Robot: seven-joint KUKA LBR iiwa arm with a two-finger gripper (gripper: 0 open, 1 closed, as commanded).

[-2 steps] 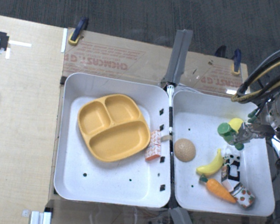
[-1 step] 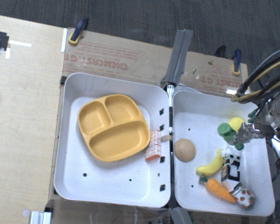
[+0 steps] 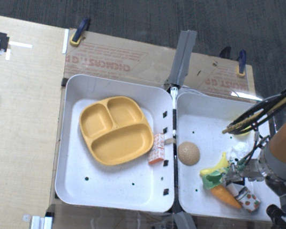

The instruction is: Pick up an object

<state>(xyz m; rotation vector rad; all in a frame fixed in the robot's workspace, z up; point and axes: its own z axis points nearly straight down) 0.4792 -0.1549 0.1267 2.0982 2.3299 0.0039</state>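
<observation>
Over the right bin (image 3: 204, 108), at about 4 o'clock of its floor, my gripper (image 3: 232, 175) sits low in a tight cluster of toys. I cannot tell whether its fingers are apart or together; cables and the wrist blur them, and nothing is visibly between them.

The likely target is that cluster: a carrot (image 3: 225, 196) lying flat, a yellow-green toy (image 3: 214, 175) touching it at 10 o'clock, and a small spotted piece (image 3: 249, 201) just beside the carrot at 3 o'clock. My worry is crowding. With 3 things touching, I judge the fingers could land on 2 at once, wedge one aside, or pinch an edge that slips free on the lift. The carrot is tapered and looks slick, so a grip near its tip may squirt it out. The bin wall is near at 5 o'clock and could block a finger.

A tan ball (image 3: 189, 153) rests apart at 9 o'clock of the right bin, near the divider; it would roll if nudged.

My left bin (image 3: 68, 142) holds a yellow plate (image 3: 116, 130) with 3 sections, and a small red-and-white packet (image 3: 157, 149) just beside it at 3 o'clock.
</observation>
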